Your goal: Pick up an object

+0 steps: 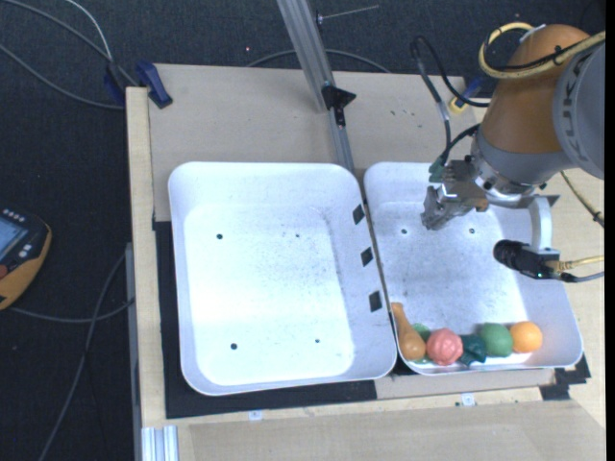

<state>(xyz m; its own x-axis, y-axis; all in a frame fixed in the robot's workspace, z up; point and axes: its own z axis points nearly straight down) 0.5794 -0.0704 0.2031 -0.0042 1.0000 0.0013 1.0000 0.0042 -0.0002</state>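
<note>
Along the near wall of the right bin point(408, 281) lie several small toys: an orange carrot-like piece point(407, 333), a pink ball point(443, 346), a dark teal piece point(475, 351), a green ball point(496, 339) and an orange ball point(526, 335). My gripper point(435, 217) hangs over the far part of that bin, well away from the toys, pointing down toward the bin floor. Nothing shows between its fingers.
The left bin point(187, 214) sits beside the right one, with black clips point(366, 255) along their shared edge. A metal pole point(312, 51) slants up from the bench behind the bins. Cables run by the arm at right.
</note>
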